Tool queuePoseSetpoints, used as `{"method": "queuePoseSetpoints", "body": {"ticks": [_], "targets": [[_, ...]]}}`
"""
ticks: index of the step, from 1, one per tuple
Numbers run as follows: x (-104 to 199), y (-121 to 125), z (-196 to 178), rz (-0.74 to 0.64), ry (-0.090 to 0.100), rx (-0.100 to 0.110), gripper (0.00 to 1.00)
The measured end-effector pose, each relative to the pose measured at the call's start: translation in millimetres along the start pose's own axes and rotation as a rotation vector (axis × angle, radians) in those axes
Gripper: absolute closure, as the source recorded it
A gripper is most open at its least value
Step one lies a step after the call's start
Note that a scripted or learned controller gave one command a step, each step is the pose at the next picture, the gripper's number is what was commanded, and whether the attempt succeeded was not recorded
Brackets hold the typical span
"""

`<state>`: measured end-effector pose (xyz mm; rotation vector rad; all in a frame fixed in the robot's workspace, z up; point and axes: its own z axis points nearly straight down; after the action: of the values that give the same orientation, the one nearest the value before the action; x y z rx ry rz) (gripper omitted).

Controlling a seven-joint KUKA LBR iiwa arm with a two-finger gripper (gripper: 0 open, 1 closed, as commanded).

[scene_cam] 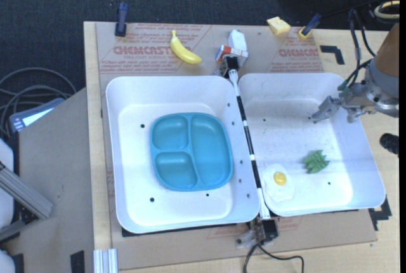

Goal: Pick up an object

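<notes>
Right bin [355, 138]: gripper [331, 110] at its upper right, fingers spread, gripping nothing. Green leafy piece [315, 161] lower in the bin; fried egg [279, 180] at its lower left corner. Left of the bin: blue divided plate [190, 151]. Above it: banana [184, 49].

The grey arm [388, 68] reaches in from the right of the camera view, its wrist low over the right-hand bin [298, 138], near that bin's far right corner. The hand [330, 110] points leftward across the bin's floor. Its two fingers [320, 112] stand slightly apart, one nearer the bin's middle, with nothing visible between them.
</notes>
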<state>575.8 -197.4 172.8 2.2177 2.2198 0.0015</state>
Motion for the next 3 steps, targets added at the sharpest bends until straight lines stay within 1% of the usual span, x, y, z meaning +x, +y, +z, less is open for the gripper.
{"method": "queuePoseSetpoints", "body": {"ticks": [1,2,3], "targets": [[18.1,-55.3,88.6,0.001,0.003,0.005,0.0],[17.8,-54.3,78.2,0.002,0.001,0.002,1.0],[17.9,-54.4,78.3,0.002,0.001,0.002,0.0]]}}
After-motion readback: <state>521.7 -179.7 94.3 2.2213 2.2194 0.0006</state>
